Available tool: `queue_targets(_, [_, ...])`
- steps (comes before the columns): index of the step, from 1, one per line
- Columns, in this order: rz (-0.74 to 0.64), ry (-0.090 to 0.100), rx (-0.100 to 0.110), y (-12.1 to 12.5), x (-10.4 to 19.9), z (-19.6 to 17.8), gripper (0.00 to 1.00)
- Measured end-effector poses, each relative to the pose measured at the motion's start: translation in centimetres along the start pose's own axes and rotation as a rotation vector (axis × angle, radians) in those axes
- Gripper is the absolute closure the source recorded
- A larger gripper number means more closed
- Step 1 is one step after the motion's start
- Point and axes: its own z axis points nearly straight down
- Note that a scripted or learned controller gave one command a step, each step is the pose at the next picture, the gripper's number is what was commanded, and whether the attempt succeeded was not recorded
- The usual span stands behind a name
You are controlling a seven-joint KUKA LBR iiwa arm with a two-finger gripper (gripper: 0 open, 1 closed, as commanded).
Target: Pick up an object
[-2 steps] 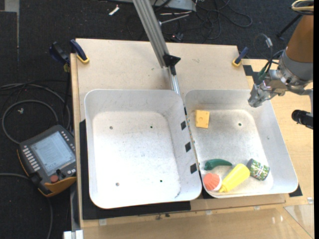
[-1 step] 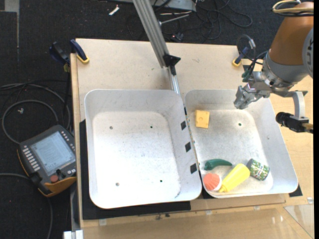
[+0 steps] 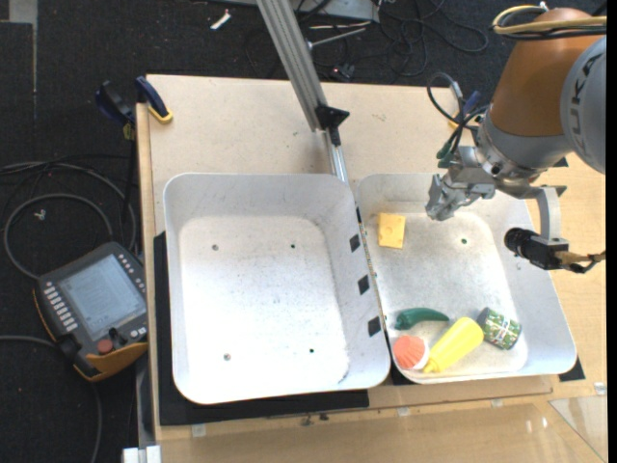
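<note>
While the arm reaches in over the right bin, its gripper hangs above that bin's far part, nothing visible between its fingers; whether those fingers stand apart or together cannot be told from this slanted view.

Taking the right bin as the landmark: a small yellow square block lies on its floor near the far left corner, just beside the gripper on the side toward the left bin, and apart from it. Along the near edge of the right bin sits a cluster of four things. A dark green curved piece lies nearest the bin's middle. Just below it, at the near left corner, rests a round orange-red object. A long yellow object lies tilted beside these, touching or nearly touching the orange-red one. A small green patterned can lies on its side just right of the yellow object.
</note>
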Motion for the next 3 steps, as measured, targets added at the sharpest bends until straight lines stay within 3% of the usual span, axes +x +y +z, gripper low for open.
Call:
queue_targets(1, [0.0,0.0,0.001,-0.6,5.0,0.0,1.0])
queue_targets(2, [0.0,0.0,0.001,-3.0,10.2,-0.6,1.0])
queue_targets(3, [0.0,0.0,0.002,-4.4,15.5,1.0,1.0])
